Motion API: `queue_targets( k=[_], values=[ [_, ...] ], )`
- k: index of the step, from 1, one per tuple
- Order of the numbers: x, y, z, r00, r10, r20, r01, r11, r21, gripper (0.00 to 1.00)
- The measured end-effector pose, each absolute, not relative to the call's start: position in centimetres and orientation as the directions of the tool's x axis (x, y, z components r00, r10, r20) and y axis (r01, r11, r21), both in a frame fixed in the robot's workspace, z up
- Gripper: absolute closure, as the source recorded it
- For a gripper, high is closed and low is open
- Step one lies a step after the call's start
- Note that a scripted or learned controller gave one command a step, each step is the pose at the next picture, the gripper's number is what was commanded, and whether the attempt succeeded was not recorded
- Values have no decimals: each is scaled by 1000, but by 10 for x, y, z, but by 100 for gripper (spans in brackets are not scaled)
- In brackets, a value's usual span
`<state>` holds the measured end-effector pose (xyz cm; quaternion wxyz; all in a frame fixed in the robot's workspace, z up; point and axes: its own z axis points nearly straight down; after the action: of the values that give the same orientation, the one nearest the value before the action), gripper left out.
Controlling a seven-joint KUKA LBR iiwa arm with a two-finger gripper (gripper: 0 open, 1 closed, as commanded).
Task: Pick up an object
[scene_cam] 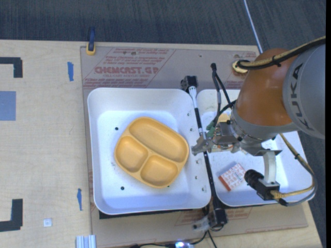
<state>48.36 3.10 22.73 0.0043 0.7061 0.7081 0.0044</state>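
Progress is slight as far as the view shows. The gripper hangs low at the 9 o'clock edge of the right bin, over the seam where the two bins meet, and nothing can be seen held in it. I cannot tell whether it is open or closed, because the wrist and its fittings cover it from above. In my judgement the pick is not yet made, so closing on a thing and lifting it are both left to do.

Two things are candidates. A small card with red print lies flat on the right bin's floor, near the gripper at about its 5 o'clock and apart from it. A yellow plate with three hollows sits in the middle of the left bin, at the gripper's 9 o'clock, with its near rim not far off.

Several things stand in the way:

- The raised rims of both bins run right under the gripper.
- A dark cable follows that seam from 12 o'clock to 6 o'clock, so a straight descent here would likely meet rim or cable, not an object.
- The card lies flat and thin, and looks hard to grip.
- The plate is wide and smooth, and probably needs a hold on its rim.
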Motion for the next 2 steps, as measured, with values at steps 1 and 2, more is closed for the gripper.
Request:
queue_targets(
  k=[1, 2],
  values=[
    [485, 31, 238, -4, 1000, 0, 1000, 4, 16, 100],
    [480, 7, 207, 0, 1000, 1, 1000, 0, -1, 100]
  ],
)
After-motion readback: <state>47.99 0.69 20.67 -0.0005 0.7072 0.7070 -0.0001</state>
